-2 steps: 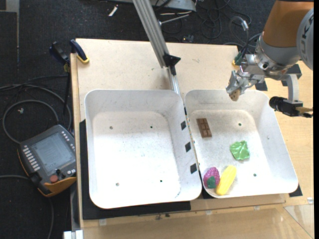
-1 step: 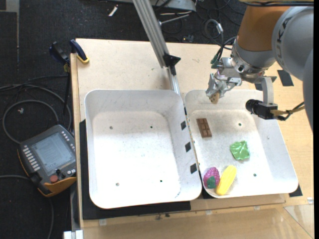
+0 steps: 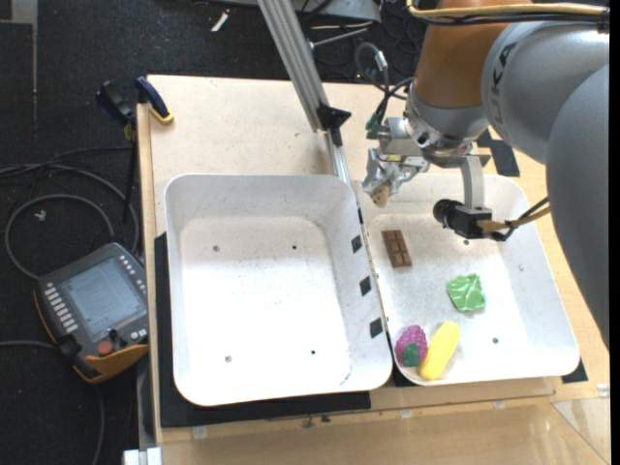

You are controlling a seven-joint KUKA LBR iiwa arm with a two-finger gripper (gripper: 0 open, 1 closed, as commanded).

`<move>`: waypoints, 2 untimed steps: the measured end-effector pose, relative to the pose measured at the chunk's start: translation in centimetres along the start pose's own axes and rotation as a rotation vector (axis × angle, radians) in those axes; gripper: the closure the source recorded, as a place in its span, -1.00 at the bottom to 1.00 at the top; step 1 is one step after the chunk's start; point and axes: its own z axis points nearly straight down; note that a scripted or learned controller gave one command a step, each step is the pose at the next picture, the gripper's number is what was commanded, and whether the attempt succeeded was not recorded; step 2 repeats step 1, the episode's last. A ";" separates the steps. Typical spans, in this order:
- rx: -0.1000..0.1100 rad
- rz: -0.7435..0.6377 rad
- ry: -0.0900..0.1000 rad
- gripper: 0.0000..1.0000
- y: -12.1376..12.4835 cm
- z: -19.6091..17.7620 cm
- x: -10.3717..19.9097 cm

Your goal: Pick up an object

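Right bin (image 3: 542,289): brown bar (image 3: 396,248) near its left wall; green piece (image 3: 466,292) mid-bin; purple berry (image 3: 411,342) touching yellow piece (image 3: 440,349) at its near edge. Gripper (image 3: 380,194) over the far left corner, pinching a small tan object (image 3: 381,197). Left bin (image 3: 194,201). Bench (image 3: 232,124) pale; blue-yellow clamp (image 3: 145,100) at far left corner. Pendant (image 3: 95,308) on dark floor.

The arm (image 3: 542,76) is cut off by the top and right edges of the frame and covers the far right corner of the right bin (image 3: 542,298). The gripper (image 3: 383,190) is small and cluttered; its finger state cannot be determined. The purple object (image 3: 411,343) is partly overlapped by the yellow object (image 3: 441,349). The teach pendant (image 3: 95,308) screen is illegible.
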 end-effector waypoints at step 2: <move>-0.003 0.000 0.000 1.00 -0.6 -0.7 5.6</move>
